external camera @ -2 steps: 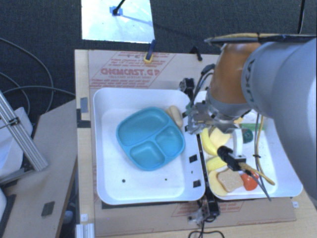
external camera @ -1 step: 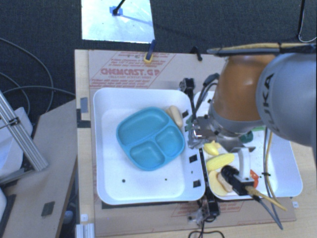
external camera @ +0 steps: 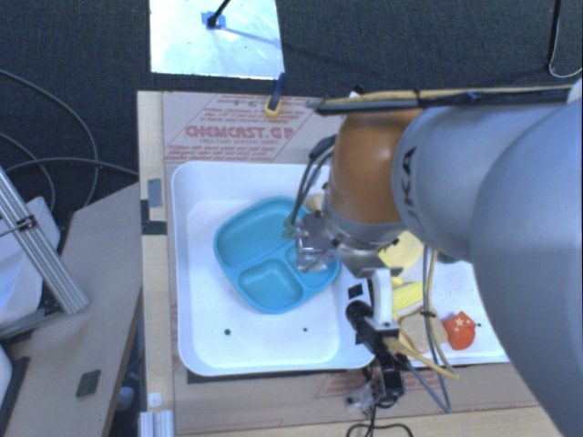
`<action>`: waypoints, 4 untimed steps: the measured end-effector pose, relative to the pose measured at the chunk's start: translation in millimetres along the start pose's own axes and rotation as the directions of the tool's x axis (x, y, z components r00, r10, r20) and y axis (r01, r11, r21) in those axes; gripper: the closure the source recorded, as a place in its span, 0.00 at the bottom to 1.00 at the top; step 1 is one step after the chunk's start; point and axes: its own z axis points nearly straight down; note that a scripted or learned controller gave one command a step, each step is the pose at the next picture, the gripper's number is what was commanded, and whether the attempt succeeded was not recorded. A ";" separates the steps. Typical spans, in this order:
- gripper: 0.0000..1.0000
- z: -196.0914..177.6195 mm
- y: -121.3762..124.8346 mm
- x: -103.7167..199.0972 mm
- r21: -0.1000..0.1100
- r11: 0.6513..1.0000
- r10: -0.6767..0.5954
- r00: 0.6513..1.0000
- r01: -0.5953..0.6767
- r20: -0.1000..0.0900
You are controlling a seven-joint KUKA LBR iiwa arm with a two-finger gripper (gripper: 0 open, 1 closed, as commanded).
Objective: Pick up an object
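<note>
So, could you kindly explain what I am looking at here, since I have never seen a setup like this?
This is one picture from a camera fixed above a bench, looking down at a slant. The big grey shape with the orange band is a robot arm reaching in from the right; its job is to pick up an object. At its end is a two-finger gripper, here low over the left white bin. In that bin lies a blue divided plate, a shallow dish with compartments, and the gripper sits at its right edge. Whether it holds anything cannot be seen from here. The right bin, mostly hidden by the arm, holds some yellow pieces and a small orange-red object. A brown cardboard sheet lies under the bins.
</note>
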 end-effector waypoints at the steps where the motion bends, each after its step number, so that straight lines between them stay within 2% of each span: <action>1: 1.00 -23.2 -18.9 -73.6 -0.002 1.000 0.015 1.000 -0.015 0.003; 2: 1.00 -184.4 -14.3 -39.2 -0.021 1.000 0.000 1.000 0.000 -0.004; 3: 1.00 -186.2 -14.9 -41.0 -0.007 1.000 0.000 1.000 0.000 0.001; 4: 1.00 -197.1 -14.1 -40.8 -0.010 1.000 -0.007 1.000 0.007 0.001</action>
